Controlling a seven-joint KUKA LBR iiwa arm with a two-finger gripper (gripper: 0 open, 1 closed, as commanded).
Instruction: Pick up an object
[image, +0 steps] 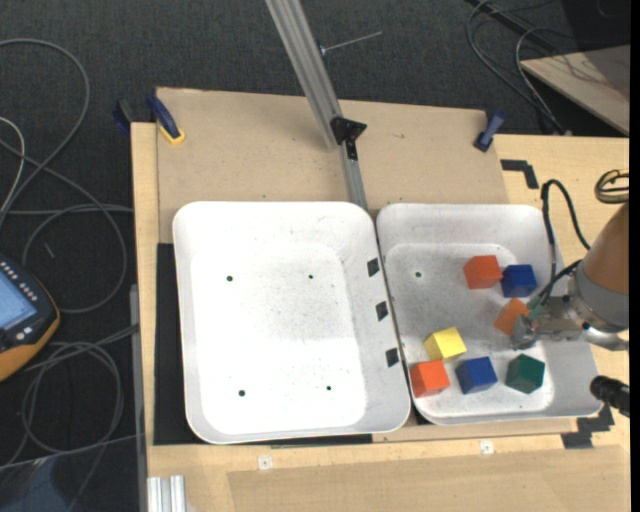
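The right bin (400, 250) holds several small blocks. An orange block (482, 271) and a blue block (518, 279) lie at the back. A yellow block (445, 343), a red-orange block (431, 376), another blue block (476, 373) and a green block (524, 373) sit along the front. A second orange block (511, 315) lies tilted at the right. My gripper (531, 327) is low in the bin, right beside this orange block and just above the green one. The arm covers the gripper's tip.
The left bin (190, 300) stands beside the right one, with black clips on the shared wall. A metal pole (318, 85) slants across the back of the bench. Cables and a handheld controller (20, 315) lie on the floor at left.
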